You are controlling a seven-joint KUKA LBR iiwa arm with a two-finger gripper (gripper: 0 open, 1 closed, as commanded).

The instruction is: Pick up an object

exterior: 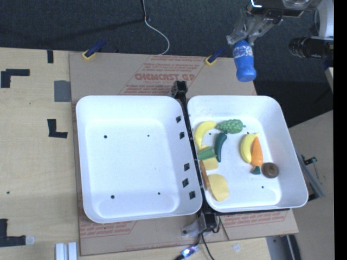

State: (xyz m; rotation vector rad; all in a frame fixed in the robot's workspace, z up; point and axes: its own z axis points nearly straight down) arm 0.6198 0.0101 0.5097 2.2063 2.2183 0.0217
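My gripper [242,37] hangs high above the bench, over the far edge of the right bin [282,118]. A blue bottle [244,62] dangles from its fingers, held by the cap end. In the right bin lie two yellow bananas [204,131] [247,147], a green bumpy fruit [230,126], a dark green pepper [219,144], an orange carrot [256,151], a brown round piece [270,170], a pale yellow piece [218,187] and a green and tan item [206,155].
The left bin [130,156] sits beside the right one on a cardboard sheet [162,77]. A white cable [154,28] runs down from the back. Yellow-blue clamps [93,50] [215,55] hold the sheet's far corners.
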